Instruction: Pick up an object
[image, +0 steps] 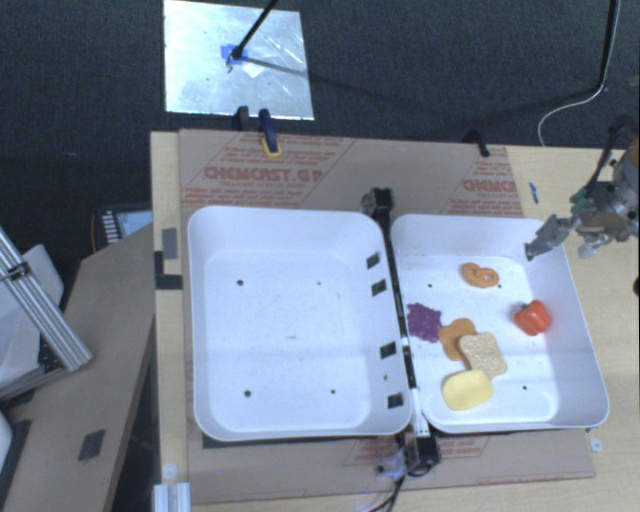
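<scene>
- Over the far right corner of the right bin (575, 345), the jaws (562, 240) hang with two dark fingers spread apart and nothing between them; one finger (543, 243) points down-left toward the bin's rim, the other sits closer to the wrist
- Inside that right bin lie six small things, all apart from the jaws; an orange pretzel (480, 274) lies nearest the far wall; a red-orange pepper (533, 317) sits toward the right wall, near the pretzel but not touching it
- Nearer the divider, a purple grape bunch (424, 320) lies by the bin's left wall; just beside it an orange piece (456, 335) touches a tan toast slice (483, 353), which overlaps it; a pale yellow piece (467, 390) lies just in front of the toast, touching or nearly so
- Beside it, the left bin (290, 325) shows a white floor with a few small dark specks
- Both bins rest side by side on a cardboard sheet (330, 165) with red lettering, which lies on the tabletop (120, 400); black clips run along the seam between the bins
</scene>
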